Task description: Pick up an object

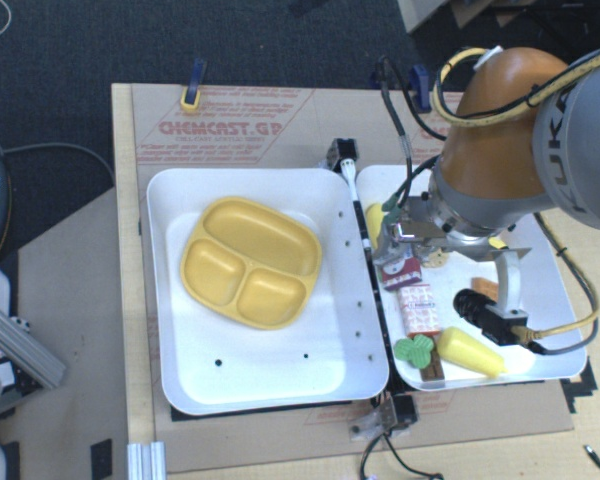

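**A:** What lies nearest, at the bottom of the frame?

**B:** In the lower left corner of the right bin [525, 373] there is a small green leafy toy [413, 349]. It rests on a brown strip [433, 370]. Just to the right of it lies a yellow cone-shaped piece [470, 353], on its side and slanting toward the lower right.

**A:** And a little further up?

**B:** A pink-and-white packet [417, 310] lies close to that bin's left wall. To its right is a small orange bit [485, 288], partly hidden by the robot.

**A:** Where is the gripper?

**B:** The gripper [398, 256] is low over the upper left part of the right bin. A small red-and-white item [402, 272] lies right under it. I cannot tell whether the gripper is open or closed, or whether it touches that item. The arm [500, 148] comes in from the upper right and covers much of the bin.

**A:** Anything beside it?

**B:** A yellow object [374, 220] sits against the bin's left wall, just above and left of the gripper.

**A:** And the other bin?

**B:** The left bin [280, 358] holds a yellow divided plate [250, 261], lying flat in its upper half.

**A:** Furthest back?

**B:** A cardboard sheet [230, 123] with red lettering, and a blue-and-yellow clamp [192, 90] on its top edge.
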Robot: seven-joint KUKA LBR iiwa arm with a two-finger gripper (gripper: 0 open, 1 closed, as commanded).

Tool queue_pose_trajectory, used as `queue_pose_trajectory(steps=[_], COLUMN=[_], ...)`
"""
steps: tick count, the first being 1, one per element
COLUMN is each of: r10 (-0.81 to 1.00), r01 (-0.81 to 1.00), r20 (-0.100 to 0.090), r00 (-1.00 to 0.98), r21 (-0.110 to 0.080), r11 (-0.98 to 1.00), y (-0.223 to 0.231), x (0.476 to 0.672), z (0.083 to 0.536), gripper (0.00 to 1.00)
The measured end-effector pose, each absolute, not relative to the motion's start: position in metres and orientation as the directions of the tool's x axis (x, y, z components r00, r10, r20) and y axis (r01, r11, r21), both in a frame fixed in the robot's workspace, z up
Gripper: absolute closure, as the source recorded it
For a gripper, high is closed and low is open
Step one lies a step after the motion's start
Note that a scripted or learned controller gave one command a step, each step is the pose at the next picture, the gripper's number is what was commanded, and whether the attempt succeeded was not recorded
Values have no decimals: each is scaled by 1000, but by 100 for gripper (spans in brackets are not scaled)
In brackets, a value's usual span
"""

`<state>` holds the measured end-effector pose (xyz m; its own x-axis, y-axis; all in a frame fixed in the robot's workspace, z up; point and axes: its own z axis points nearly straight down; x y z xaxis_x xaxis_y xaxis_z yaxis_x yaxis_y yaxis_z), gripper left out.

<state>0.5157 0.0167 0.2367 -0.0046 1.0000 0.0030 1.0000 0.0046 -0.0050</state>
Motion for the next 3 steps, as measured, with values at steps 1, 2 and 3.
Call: queue_pose_trajectory(steps=[1,2,3], r10=[1000,1000,1000], r01=[1000,1000,1000], r20=[2,0,0], r00=[-3,1,0], r21=[-4,-5,0], r11=[3,-1,0], y=[41,35,30], x=[508,502,507], z=[231,214,217], gripper=[100,100,100])
